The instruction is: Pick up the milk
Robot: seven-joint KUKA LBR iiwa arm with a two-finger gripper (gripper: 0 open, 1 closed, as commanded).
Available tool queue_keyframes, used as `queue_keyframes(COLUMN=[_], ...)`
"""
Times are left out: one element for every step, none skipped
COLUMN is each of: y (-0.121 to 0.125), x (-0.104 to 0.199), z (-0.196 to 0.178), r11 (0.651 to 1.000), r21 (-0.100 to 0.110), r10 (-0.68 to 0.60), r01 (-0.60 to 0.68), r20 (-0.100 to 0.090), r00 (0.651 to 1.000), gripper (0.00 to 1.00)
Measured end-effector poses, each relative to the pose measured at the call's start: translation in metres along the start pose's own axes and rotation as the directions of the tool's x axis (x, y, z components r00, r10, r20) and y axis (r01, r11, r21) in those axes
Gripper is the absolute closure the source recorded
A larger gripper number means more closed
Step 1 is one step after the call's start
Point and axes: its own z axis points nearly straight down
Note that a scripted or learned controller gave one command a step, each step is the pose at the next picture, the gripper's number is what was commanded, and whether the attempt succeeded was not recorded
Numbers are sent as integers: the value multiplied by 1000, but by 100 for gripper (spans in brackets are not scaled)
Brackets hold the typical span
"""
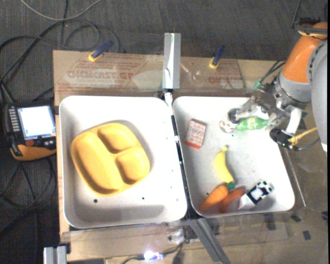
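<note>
Even, fairly bright overhead light; colours slightly washed. The two white bins (pixel 179 147) read near overexposed, their floors flat and pale. Soft short shadows: one under the yellow tray (pixel 111 157), far left of the gripper (pixel 243 114), falling toward the bench front. Small glare spot at the bench's front edge (pixel 149 254), well below and left of the gripper. Screen (pixel 36 121) at far left glows blown-out white. Dark carpet (pixel 99 15) behind the gripper holds little detail. Overall soft, low resolution; gripper and the arm (pixel 308 65) just right of it blurred.
</note>
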Motion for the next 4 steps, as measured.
queue_keyframes(y=[20, 32, -21, -36], x=[22, 16, 81, 103], z=[53, 51, -2, 62], r11=[984, 987, 999, 997], r21=[0, 3, 1, -18], r10=[-176, -158, -33, -69], r01=[176, 158, 33, 69], r20=[0, -6, -2, -5], r00=[984, 987, 999, 998], gripper=[0, 0, 0, 0])
